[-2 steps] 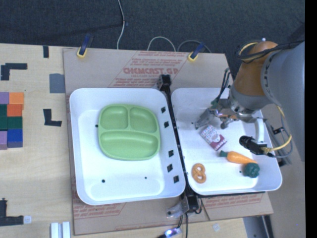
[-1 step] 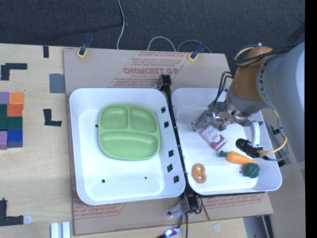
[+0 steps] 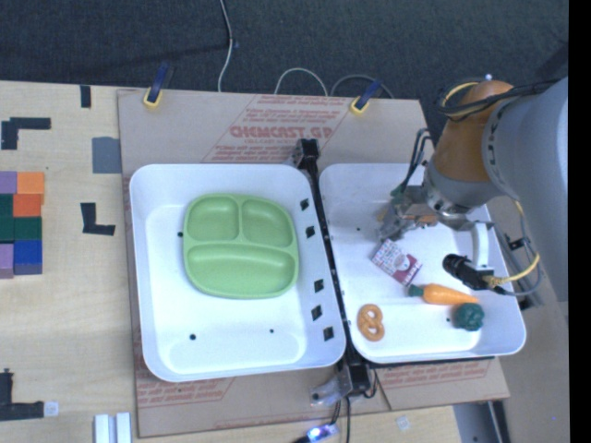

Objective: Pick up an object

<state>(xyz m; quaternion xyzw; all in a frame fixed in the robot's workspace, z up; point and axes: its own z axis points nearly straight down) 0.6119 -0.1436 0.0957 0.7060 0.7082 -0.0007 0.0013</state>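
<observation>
My gripper (image 3: 395, 225) hangs low over the upper middle of the right bin (image 3: 360, 187), reaching in from the right. Just below it a small pink and white packet (image 3: 396, 263) lies on the bin floor, apart from the gripper as far as I can see. An orange carrot (image 3: 444, 294) lies to the packet's lower right, with a dark green broccoli piece (image 3: 468, 317) beyond it. A brown pretzel (image 3: 370, 322) rests near the bin's front left corner.
The left bin (image 3: 157, 340) holds a green divided plate (image 3: 242, 245) in its upper middle. A black divider (image 3: 319, 266) runs between the two bins. Coloured blocks (image 3: 22, 224) sit on the bench at the far left.
</observation>
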